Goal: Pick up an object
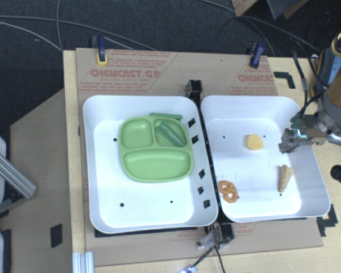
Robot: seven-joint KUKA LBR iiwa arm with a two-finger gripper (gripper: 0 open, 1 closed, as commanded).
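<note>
While the jaws [288, 141] hang at the right bin's [238, 212] far rim, gap unreadable, the nearest bread stick [284, 178] lies slanted below them; a descent could clip the wall.

We see two bins side by side on the bench [74, 152]. In the left bin [96, 169] sits a divided plate [153, 164], a pod-like piece [171, 132] in its upper right compartment. In the right bin [250, 206]: a round bit [254, 142] at centre, a pretzel [228, 191] near the front left, a stick-shaped piece [285, 178] right. The pincer [288, 141] hangs over the right edge.
</note>
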